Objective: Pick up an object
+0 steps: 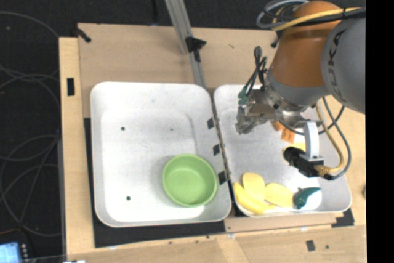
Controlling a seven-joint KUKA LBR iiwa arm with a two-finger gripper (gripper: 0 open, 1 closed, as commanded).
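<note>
The things to pick up are in the right bin [261, 157]. Some soft yellow things [261, 193] lie together at its front edge, near the wall between the two bins. Just beside them, toward the front right corner, is a small blue-green thing [303, 198] with a white part. A bit of an orange thing [287, 133] peeks out from under the arm [308, 64]; most of it is hidden.

The gripper [244, 123] hangs over the back left part of this bin, well apart from the yellow things. I cannot tell if it is open or closed, and I see nothing held in it.

The left bin [141, 126] has one green bowl [189, 179] sitting upright near its front right corner. Both bins rest on a brown bench [135, 52].
</note>
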